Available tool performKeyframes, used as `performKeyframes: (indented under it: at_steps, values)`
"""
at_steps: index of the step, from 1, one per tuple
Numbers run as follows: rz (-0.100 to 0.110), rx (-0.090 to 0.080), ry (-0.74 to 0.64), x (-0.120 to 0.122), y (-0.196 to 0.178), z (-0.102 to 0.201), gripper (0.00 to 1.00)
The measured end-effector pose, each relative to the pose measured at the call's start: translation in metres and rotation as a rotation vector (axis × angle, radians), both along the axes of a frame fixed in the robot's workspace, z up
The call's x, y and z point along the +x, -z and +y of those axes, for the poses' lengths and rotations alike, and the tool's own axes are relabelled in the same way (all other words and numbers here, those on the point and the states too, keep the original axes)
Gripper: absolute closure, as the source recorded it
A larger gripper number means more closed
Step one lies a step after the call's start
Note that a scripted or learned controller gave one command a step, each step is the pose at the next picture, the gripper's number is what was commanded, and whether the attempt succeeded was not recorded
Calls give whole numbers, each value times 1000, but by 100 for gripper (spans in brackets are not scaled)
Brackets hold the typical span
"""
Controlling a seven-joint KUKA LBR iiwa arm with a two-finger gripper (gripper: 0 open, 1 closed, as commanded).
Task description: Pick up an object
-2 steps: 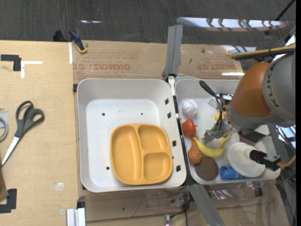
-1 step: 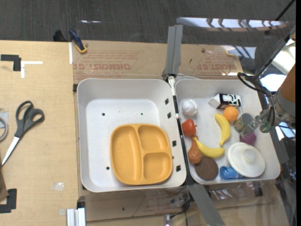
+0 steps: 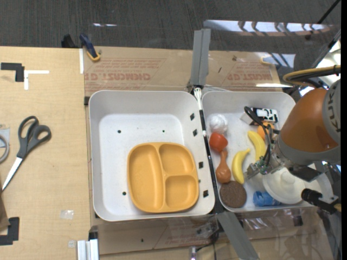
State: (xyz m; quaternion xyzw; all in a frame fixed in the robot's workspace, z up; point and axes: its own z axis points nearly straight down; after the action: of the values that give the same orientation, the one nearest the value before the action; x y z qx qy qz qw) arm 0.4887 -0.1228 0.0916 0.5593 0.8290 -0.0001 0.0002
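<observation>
Gripper (image 3: 258,168) hanging low in bin nearer arm (image 3: 238,94), just beside lower banana (image 3: 240,164). Its opening: cannot tell; nothing visibly held. Risk: second banana (image 3: 256,141), brown disc (image 3: 233,194) and white dish (image 3: 282,187) crowding close, so grasp possibly nudging neighbours and closing on nothing.

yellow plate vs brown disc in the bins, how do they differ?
Bin: the yellow plate lies in the left bin, the brown disc in the right bin.
Size: the plate is far bigger than the disc.
Shape: the plate is a rounded square with three compartments; the disc is plain and round.
Shared: both lie flat on a bin floor.
</observation>
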Motion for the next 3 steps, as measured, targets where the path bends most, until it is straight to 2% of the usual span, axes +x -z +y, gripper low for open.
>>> performKeyframes:
  at_steps: [1,2,3]
  values:
    - [0,0,-1,0,0,0,0]
    - [-1,-1,-64,70,-1,20,0]
    - [-2,-3,-66,71,-10,19,100]
